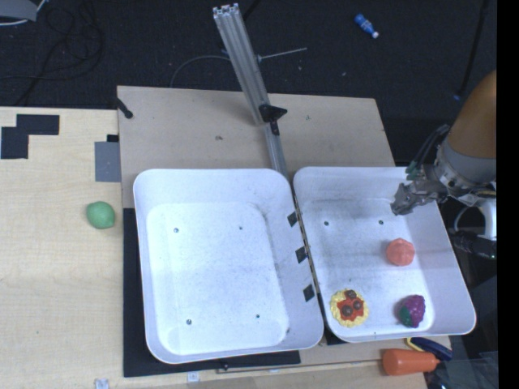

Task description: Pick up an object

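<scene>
Nothing is lifted yet: the pincer, its spread impossible to tell, hovers at twelve o'clock of the round salmon-pink ball lying in the right white bin.

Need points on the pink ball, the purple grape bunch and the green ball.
pink ball (400, 252): camera view, centre of the ball, right bin.
purple grape bunch (412, 309): camera view, middle of the bunch, right bin.
green ball (100, 215): camera view, centre of the ball, on the bench left of the bins.
</scene>
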`<state>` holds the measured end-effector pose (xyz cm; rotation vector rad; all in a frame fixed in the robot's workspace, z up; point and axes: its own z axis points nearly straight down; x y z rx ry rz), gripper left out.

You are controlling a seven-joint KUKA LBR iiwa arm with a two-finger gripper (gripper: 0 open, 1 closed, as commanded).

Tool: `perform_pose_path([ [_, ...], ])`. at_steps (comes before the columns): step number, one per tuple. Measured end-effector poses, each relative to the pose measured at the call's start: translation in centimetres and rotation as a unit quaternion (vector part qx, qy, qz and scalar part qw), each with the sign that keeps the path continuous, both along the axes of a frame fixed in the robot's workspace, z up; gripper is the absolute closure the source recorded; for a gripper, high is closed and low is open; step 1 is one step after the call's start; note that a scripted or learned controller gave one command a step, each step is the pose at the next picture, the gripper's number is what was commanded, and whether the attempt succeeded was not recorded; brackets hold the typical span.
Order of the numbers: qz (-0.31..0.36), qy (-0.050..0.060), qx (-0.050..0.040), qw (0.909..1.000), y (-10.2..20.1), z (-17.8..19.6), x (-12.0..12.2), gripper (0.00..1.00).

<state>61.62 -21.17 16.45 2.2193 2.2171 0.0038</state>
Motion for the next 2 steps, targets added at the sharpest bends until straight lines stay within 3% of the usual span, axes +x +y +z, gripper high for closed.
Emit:
perform_pose_path([
  [1, 0.000, 0.000, 0.0001, 1.0000, -0.1, 5.3, 0.1, 1.00],
  [2, 0.002, 0.002, 0.0008, 1.0000, 4.9, 4.9, 1.5, 1.00],
])
